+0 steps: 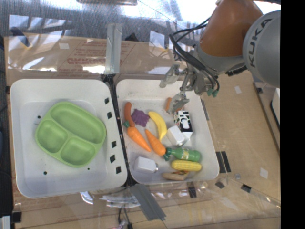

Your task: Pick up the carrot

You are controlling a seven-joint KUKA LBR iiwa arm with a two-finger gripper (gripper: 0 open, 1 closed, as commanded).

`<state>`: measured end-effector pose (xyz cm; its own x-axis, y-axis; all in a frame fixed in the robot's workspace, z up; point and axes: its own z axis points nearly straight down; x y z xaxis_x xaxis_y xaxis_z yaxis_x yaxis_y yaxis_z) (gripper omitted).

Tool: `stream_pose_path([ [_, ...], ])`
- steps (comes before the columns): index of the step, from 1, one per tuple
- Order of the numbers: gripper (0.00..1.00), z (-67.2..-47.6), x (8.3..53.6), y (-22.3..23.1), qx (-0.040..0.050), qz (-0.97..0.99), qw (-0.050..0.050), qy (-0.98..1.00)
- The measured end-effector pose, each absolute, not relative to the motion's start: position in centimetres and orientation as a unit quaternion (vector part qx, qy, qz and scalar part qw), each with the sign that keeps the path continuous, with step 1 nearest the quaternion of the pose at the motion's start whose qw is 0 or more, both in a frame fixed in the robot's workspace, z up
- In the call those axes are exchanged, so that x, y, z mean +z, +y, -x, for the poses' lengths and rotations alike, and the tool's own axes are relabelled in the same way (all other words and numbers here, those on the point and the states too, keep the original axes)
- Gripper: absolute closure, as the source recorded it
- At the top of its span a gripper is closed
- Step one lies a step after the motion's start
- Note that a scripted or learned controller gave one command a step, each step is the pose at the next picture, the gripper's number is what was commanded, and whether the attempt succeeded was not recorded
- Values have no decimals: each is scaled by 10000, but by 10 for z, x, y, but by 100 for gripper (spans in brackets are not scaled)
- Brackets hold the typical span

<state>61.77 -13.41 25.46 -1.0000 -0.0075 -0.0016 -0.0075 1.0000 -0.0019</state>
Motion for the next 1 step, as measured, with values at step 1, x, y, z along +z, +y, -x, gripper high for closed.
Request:
stream_pose_path([
  [1,0,-561,106,-93,12,-386,-55,9992],
])
